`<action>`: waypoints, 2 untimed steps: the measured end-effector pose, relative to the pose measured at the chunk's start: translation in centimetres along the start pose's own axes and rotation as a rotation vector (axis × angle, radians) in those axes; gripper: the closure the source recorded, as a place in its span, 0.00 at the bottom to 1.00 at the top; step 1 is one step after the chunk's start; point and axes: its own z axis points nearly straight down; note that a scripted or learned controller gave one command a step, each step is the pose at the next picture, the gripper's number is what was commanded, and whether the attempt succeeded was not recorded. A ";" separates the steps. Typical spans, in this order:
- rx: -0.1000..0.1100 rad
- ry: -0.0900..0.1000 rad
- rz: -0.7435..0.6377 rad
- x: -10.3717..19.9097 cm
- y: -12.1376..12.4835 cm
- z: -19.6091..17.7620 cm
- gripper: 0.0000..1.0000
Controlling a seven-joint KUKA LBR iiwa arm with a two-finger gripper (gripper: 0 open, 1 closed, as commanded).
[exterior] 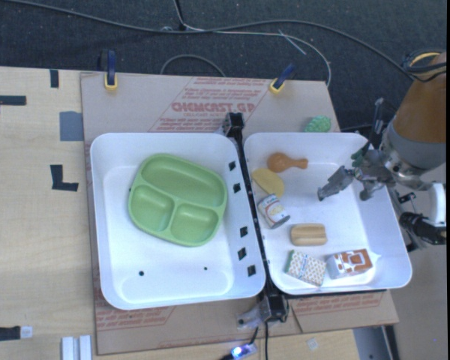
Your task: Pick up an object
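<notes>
In the left bin (109, 201) a green divided tray (178, 199) is seen, rigid but broad and awkward to pinch. In the right bin (375, 208), toy foods are scattered: a drumstick (286, 162), a yellow wedge (268, 181), a small carton (273, 211) and a tan bread roll (308, 235). The roll is judged light, stiff and best taken across its short sides. The tool (336, 186) hangs over bare floor right of these, open, nothing held.
</notes>
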 end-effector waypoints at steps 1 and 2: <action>-0.012 -0.002 -0.003 0.0 0.3 -0.7 0.00; -0.007 -0.002 -0.004 0.1 1.0 5.4 0.00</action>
